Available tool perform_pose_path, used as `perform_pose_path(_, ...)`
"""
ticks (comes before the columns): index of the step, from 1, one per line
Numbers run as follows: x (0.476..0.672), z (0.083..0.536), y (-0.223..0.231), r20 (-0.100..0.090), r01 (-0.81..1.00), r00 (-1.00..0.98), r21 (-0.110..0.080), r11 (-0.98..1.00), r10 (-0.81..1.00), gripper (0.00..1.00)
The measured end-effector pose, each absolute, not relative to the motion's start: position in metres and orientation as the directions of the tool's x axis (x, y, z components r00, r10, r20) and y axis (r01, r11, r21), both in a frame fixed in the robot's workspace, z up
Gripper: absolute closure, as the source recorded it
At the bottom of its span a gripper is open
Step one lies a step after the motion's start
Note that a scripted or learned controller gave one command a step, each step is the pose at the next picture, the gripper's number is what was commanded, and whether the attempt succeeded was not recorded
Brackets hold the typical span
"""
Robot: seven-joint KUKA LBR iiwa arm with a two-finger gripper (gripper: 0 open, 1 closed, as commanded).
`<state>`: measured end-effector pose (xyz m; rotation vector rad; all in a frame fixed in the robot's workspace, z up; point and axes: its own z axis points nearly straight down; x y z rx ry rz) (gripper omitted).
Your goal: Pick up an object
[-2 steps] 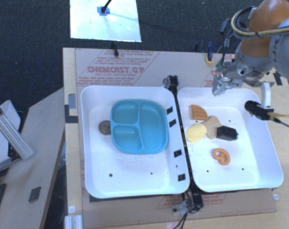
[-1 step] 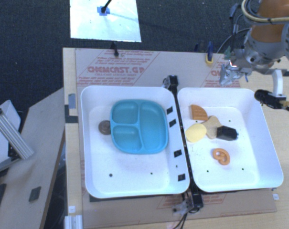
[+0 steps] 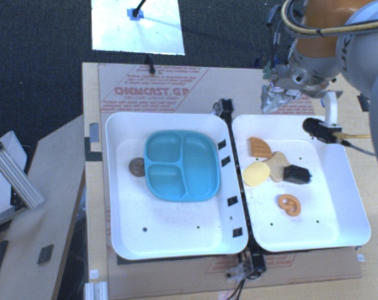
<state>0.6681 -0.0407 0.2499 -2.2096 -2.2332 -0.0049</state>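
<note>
The right bin [image 3: 338,186] holds an orange waffle-like wedge [image 3: 259,147], a yellow round piece [image 3: 256,174], a beige bone-shaped piece [image 3: 277,164], a black block [image 3: 297,174] and an orange pretzel [image 3: 289,204]. My gripper [image 3: 273,99] hangs above the bench just beyond the right bin's far edge, up and slightly right of the wedge. Nothing shows between its fingers.
The left bin [image 3: 123,186] carries a blue divided plate [image 3: 180,165] with a small brown disc [image 3: 137,166] at its left side. A black divider strip [image 3: 232,167] runs between the bins. A white sheet [image 3: 135,17] lies at the back.
</note>
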Motion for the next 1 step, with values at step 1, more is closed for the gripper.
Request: perform_pose_path(1,0.6577,0.2440,0.0143,0.002,1.000,-0.011,0.001,0.011,1.000,1.00)
